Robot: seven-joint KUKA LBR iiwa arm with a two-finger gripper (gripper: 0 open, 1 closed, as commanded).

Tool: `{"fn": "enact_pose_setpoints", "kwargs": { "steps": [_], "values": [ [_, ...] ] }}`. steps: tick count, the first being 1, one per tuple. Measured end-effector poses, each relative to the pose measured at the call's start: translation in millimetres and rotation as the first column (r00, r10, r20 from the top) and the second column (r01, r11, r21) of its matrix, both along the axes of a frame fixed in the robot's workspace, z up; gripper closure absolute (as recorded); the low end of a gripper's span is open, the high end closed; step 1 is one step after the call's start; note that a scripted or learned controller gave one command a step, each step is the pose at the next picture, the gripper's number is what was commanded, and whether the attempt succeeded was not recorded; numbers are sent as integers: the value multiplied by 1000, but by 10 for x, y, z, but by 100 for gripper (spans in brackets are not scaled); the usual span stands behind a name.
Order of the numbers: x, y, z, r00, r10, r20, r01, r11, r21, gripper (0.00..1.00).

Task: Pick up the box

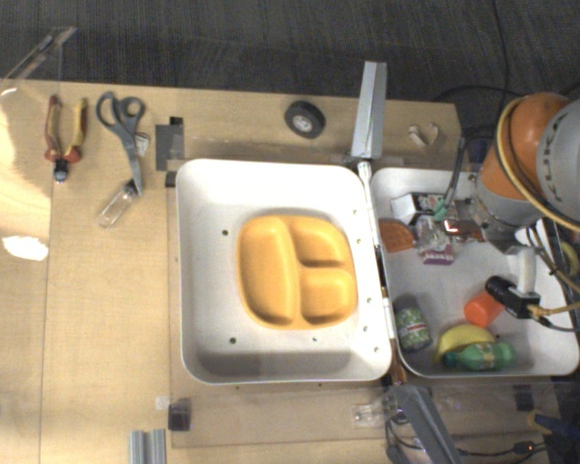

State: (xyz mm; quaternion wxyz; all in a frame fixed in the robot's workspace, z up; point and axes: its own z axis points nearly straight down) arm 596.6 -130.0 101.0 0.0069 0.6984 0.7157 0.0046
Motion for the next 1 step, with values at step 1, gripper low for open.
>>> {"fn": "enact_pose_setpoints", "kwargs": {
  "steps": [1],
  "values": [
    [301, 504, 1189, 996, 83, -9, -83, 997, 2, 100]
  ]
}}
